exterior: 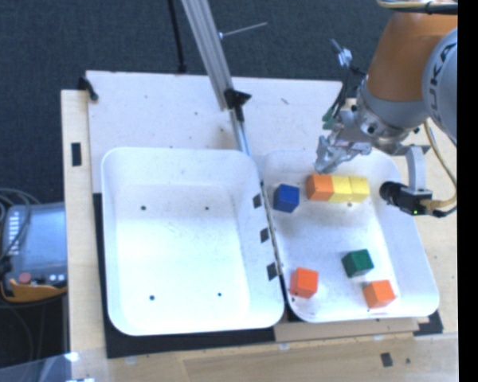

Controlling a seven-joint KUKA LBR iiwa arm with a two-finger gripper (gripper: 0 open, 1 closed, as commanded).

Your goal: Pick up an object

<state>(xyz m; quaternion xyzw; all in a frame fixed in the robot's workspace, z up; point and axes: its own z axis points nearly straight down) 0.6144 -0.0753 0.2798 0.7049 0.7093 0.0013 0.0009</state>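
In the right bin (402, 245) lie a blue cube (285, 198), an orange block (320, 187) joined in a row with yellow blocks (350, 188), a green cube (356, 262) and two orange cubes (303, 281) (378, 293). My gripper (327, 159) hangs at the back of the right bin, just above the orange end of the row. I see nothing held between its fingers.
The left bin (183, 237) sits beside the right one, with a raised rim between them. A slanted metal rail (211, 50) stands behind the bins. A grey device (32, 245) with cables lies off the bench at the left.
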